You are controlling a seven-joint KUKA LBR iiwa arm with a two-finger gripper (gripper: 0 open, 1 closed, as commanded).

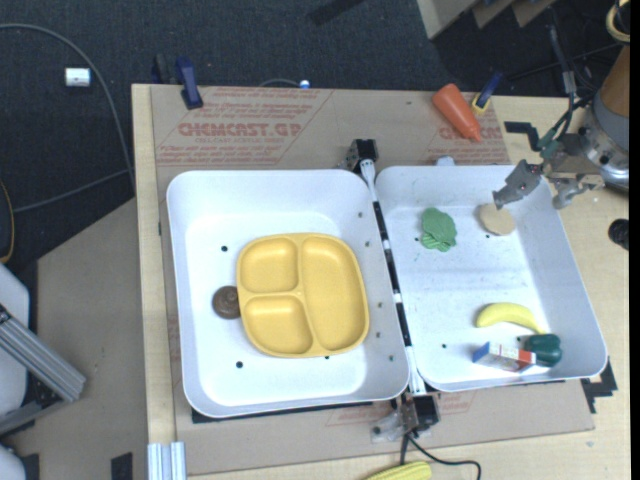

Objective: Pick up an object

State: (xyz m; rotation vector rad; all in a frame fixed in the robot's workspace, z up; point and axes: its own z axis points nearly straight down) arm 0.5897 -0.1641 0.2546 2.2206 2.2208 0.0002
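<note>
Tan disc (pixel 496 220) is the piece nearest the gripper: you will find it lying flat in the right bin (pixel 470 278), near that bin's far wall and toward its right side. The gripper (pixel 540 188) hangs over the far right corner of the right bin, its two fingers spread apart with nothing between them; the nearer finger tip (pixel 512 192) sits just above and beside the tan disc, and you cannot tell from this angle whether it touches it. A crumpled green piece (pixel 438 229) lies in the same bin, just left of the tan disc and apart from it. Toward the right bin's near right corner you have a banana (pixel 508 316), and just in front of it a small tube (pixel 505 355) lying on its side with a dark green cap (pixel 545 348) at its right end, close against the bin's near wall. Touching the right bin's left edge is the left bin (pixel 190 268), which carries a yellow divided plate (pixel 300 294) in its middle, with a small brown disc (pixel 226 301) tucked against the plate's left rim. Beyond the right bin's far wall, on the bench board (pixel 250 128), an orange carrot (pixel 458 113) lies at a slant.
</note>
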